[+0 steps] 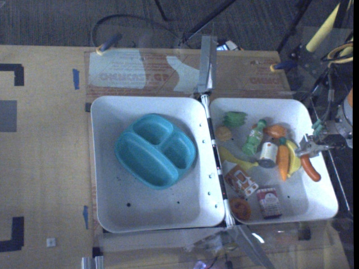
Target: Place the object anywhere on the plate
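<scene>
Nearest the lens: red carton point(269, 202) and a round orange piece point(241, 208), both at the near rim of the right bin point(322, 206). They lie below my gripper point(312, 145) in the view and off to its view-left.

My gripper sits over the right side of that bin. Open or closed: cannot tell; too small and blurred.

Just below the gripper: red sausage-shaped toy point(310, 168), lying at a slant. I cannot tell whether it touches the gripper.

Just view-left of the gripper: orange carrot point(283, 161), then a small can point(267, 154) and a green bottle point(254, 138), packed close together.

Further view-left: yellow banana point(238, 158), a patterned small box point(241, 181), a green toy point(235, 118) and a tan round piece point(224, 133).

The double rim between the bins lies between the gripper and the plate.

Plate point(156, 149): teal, rounded, divided into three compartments. It is far view-left of my gripper, well apart, roughly mid left bin point(112, 206), set at a slant.
</scene>
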Robot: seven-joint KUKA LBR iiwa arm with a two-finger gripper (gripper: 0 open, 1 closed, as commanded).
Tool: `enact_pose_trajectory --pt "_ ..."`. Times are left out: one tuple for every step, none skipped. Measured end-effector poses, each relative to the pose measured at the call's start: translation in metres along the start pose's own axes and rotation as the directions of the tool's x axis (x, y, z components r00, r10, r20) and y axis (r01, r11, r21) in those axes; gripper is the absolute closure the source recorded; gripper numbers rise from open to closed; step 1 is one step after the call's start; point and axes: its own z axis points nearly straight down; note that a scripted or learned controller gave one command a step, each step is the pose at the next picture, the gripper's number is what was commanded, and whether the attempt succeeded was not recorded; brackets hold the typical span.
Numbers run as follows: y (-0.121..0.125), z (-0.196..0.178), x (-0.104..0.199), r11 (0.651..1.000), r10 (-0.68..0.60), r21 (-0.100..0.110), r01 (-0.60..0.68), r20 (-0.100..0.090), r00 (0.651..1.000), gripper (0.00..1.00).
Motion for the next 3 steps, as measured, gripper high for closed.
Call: enact_pose_trajectory --pt "0.058 -0.008 0.083 0.998 -0.063 -0.001 0.063 0.000 0.998 1.00" --pt "0.022 -0.020 0.085 0.996 -0.089 0.003 0.089 -0.001 0.996 1.00" --pt "0.069 -0.005 0.112 0.977 -0.212 -0.002 0.212 0.001 0.977 1.00"
